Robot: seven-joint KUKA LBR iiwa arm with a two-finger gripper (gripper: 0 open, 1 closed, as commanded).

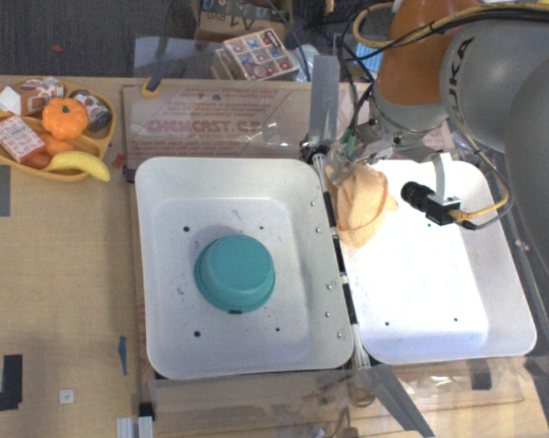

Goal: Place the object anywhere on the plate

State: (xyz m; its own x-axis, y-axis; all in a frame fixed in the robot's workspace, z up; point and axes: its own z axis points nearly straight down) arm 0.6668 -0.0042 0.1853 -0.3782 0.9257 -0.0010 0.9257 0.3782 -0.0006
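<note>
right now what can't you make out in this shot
- Gripper, camera view: the wrist above covers its fingers, so their state and any contact with the tan object are unclear.
- Tan object: soft and pale, washed out against the bright right bin; its identity is unreadable.
- Teal plate in the left bin: whether it sits upright or upside down is unclear.
- Arm: cut off by the right and top edges.

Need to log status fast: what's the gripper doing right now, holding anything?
Gripper: cannot be told; it is right above the tan object in the right bin.
</note>
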